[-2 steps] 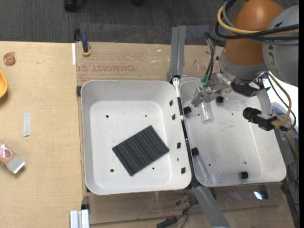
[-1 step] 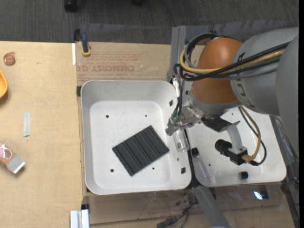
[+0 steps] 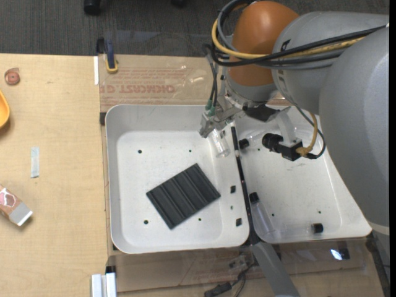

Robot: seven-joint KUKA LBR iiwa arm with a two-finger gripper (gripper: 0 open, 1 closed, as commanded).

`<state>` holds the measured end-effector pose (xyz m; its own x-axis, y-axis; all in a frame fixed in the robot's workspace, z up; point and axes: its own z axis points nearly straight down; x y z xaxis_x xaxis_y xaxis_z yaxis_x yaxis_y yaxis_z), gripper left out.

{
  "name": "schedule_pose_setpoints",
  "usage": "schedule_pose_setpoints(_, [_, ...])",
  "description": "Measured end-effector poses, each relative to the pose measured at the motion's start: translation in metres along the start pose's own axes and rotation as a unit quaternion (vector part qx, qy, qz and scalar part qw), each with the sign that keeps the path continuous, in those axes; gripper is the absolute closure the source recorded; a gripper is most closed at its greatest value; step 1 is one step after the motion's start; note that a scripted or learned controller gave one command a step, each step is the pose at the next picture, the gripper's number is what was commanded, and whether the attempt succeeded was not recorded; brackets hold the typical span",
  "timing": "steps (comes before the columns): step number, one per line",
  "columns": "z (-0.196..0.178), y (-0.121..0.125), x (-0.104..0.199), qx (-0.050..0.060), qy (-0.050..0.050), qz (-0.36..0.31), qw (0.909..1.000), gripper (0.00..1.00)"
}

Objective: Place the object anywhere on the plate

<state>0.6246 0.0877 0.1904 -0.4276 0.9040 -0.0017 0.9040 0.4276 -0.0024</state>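
Nearest the lens I see the grey arm (image 3: pixel 346 98), orange band on top, reaching over the right bin (image 3: pixel 297 190). Its claw (image 3: pixel 218 135) hangs at the left bin's (image 3: pixel 124 166) upper right, near the divider; can't tell whether it's apart or together. Dark ribbed plate (image 3: pixel 183 195) lies flat, lower left of claw, well apart.

Two bins side by side — the plate (image 3: pixel 183 195) lies in the left bin (image 3: pixel 124 166), near-centre; the gripper (image 3: pixel 218 140) hangs at that bin's far-right corner.
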Motion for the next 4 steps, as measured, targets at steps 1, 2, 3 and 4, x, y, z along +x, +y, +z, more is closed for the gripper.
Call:
schedule_pose_setpoints(1, [-0.1,-0.06,0.001,-0.001,0.0,-0.079,0.9969,1.0])
schedule_pose_setpoints(2, [-0.081,-0.102,0.016,-0.001,0.0,-0.26,0.9656,1.0])
schedule_pose_setpoints(3, [0.005,-0.05,0.049,-0.001,0.001,-0.428,0.9036,1.0])
schedule_pose_setpoints(4, [-0.032,-0.058,0.051,-0.002,0.0,-0.441,0.8975,1.0])
